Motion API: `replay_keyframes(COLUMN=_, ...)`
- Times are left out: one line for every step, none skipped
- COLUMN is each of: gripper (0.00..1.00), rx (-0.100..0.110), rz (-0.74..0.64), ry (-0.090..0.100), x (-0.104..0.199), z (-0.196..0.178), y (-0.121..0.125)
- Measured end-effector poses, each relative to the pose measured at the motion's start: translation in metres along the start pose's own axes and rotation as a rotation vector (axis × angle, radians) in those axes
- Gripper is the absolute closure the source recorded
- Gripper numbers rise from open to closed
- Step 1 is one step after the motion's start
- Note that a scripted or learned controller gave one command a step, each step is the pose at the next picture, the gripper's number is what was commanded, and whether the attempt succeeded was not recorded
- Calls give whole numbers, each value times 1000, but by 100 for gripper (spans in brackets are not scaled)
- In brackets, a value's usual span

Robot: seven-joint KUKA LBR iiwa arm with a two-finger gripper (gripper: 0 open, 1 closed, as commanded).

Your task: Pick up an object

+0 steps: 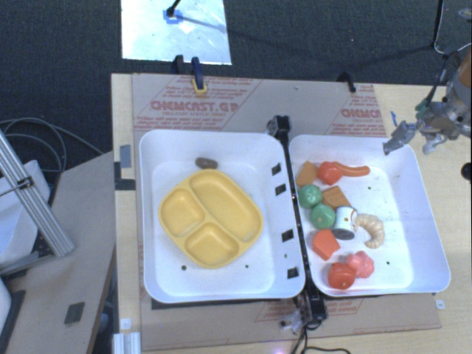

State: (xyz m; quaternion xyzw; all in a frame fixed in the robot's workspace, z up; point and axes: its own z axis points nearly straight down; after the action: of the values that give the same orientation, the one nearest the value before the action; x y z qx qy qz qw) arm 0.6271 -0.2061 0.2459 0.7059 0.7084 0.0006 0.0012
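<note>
Yellow plastic, smooth and matte, forms the three-part tray [211, 218] lying in the left bin [158, 271], with a small dark brown lump [206, 163] on the white floor just above it. Both bins are shallow, white and glossy with rounded corners; the right bin [417, 220] holds a cluster of toy food on its left half: an orange-red carrot shape [341, 172], an orange wedge [306, 173], two green balls [310, 195] [322, 215], a brown-orange block [336, 197], a white can with a dark end [345, 222], a pale curled shrimp [372, 229], a red-orange chunk [326, 243], a pink lump [361, 263] and a red tomato [341, 275]. These pieces lie close together, several touching. Under the bins sits a brown printed board [221, 103] on a pale wooden bench [391, 98], with dark carpet [59, 43] beyond and a shiny square sheet [175, 19] on it (cables trail at the left). At the far right, the grey gripper [413, 135] hangs over the right bin's upper corner, well apart from the toys, its two fingers spread and nothing between them.
</note>
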Motion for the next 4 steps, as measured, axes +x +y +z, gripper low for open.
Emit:
replay_keyframes(gripper=0, rx=-12, rz=-10, ry=-1, x=99, z=-108, y=27)
replay_keyframes(gripper=0, rx=-3, rz=-6, ry=2, x=168, z=-194, y=-20)
replay_keyframes(gripper=100, rx=-5, rz=-6, ry=-1, x=165, z=-202, y=-18)
replay_keyframes(gripper=100, rx=-8, rz=-11, ry=-2, x=164, z=-213, y=-17)
